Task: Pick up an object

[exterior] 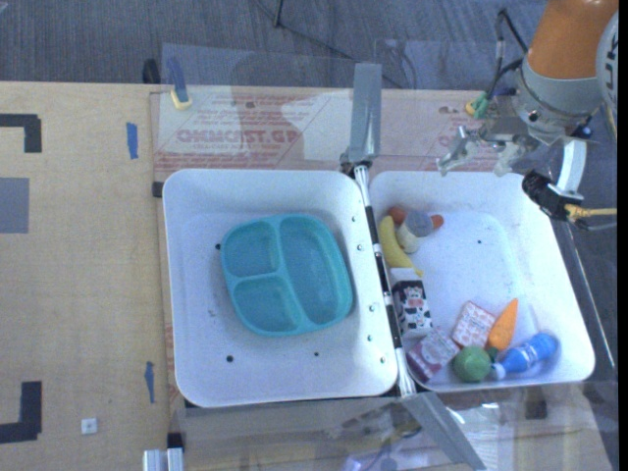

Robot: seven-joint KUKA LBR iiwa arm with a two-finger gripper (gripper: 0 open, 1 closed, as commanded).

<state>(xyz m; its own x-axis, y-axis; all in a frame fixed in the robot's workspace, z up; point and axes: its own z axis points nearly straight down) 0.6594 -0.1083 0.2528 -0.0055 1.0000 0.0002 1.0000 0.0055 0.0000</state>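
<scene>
Open-fingered and holding nothing, the gripper (481, 155) hangs above the right bin's (549, 226) far rim; left to right, a teal divided plate (287, 274), banana (395, 245), milk carton (414, 308), green ball (472, 364) and carrot (503, 324).

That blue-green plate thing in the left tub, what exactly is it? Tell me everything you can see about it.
The teal divided plate looks like smooth moulded plastic, roughly square with rounded corners. Raised ridges split it into three compartments: two smaller ones on the view's left and one long one on the right. All three look bare. It lies flat, right side up, turned slightly askew, near the middle of the left white bin, resting on the bin's floor. Only that floor touches it; it sits apart from the bin's walls.
</scene>
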